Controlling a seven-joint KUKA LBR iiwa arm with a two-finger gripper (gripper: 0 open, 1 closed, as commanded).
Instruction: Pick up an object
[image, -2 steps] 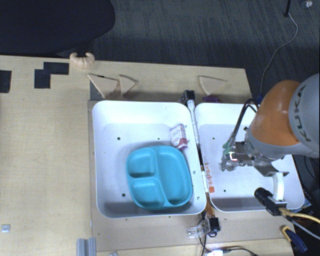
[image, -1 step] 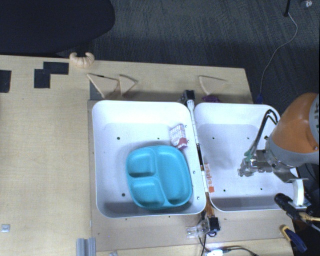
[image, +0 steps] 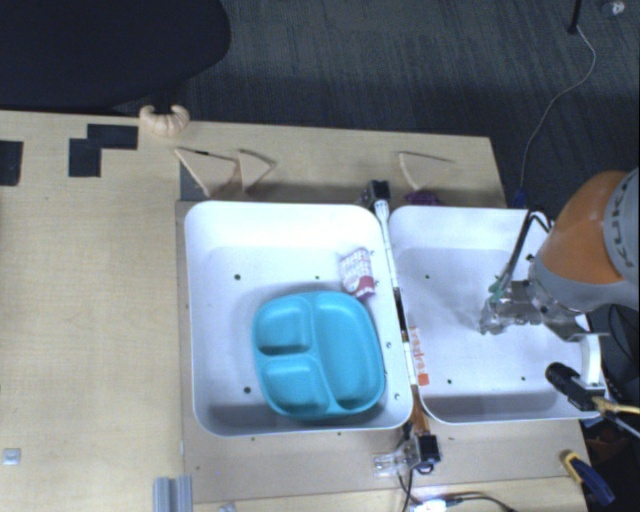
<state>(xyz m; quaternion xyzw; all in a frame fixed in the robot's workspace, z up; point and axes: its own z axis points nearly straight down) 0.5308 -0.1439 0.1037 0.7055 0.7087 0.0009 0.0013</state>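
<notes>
Crowding the left bin (image: 215, 300): teal tray (image: 318, 352), small packet (image: 357, 270); claw (image: 497, 318) state unclear.

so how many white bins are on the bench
2, side by side: the left bin holds a blue divided tray and a small packet; the right bin has the gripper over it.

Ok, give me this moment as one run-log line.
end effector: low over right bin, nothing seen held | left bin: blue divided tray, small packet by its far right corner | pick: not yet done
</notes>
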